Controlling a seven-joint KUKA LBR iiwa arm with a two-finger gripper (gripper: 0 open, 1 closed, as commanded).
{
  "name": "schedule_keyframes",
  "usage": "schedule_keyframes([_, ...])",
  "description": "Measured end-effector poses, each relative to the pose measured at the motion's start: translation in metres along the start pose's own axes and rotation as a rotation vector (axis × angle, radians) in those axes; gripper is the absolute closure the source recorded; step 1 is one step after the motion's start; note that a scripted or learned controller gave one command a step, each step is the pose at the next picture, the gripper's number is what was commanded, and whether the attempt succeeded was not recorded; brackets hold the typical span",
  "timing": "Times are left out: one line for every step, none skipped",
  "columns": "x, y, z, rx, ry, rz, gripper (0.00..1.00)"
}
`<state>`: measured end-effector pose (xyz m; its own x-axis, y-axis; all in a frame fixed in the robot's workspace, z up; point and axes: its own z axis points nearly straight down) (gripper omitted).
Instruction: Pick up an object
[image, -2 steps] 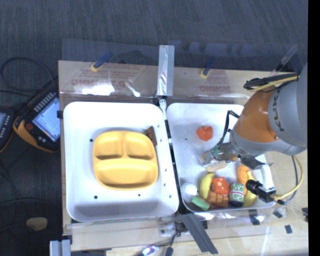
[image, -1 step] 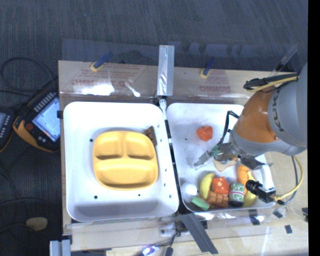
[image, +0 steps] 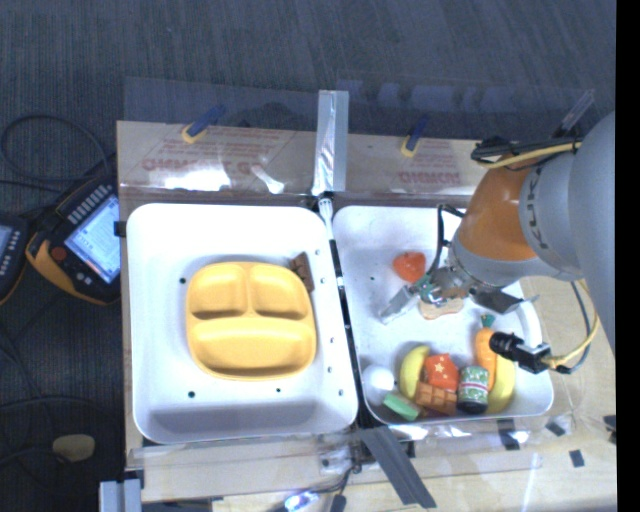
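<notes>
The grey arm reaches in over the right bin (image: 345, 300), its jaws (image: 425, 293) down near the bin's middle; whether they are released or clenched cannot be told. A red piece (image: 408, 266) lies just beside them, toward the bin's far edge. Along the near edge crowd toy foods: a yellow banana (image: 412, 368), an orange carrot (image: 485, 346), a white ball (image: 379, 379) and a green piece (image: 400, 406). The left bin (image: 160, 240) carries a yellow divided plate (image: 250, 320) at its middle.
</notes>
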<state>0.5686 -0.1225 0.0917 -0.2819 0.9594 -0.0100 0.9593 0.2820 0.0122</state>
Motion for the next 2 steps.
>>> schedule_keyframes([-0.005,0.021,0.001,0.003,0.003,0.263,0.0])
schedule_keyframes([-0.051,0.077,0.001,-0.002,-0.001,0.163,0.0])
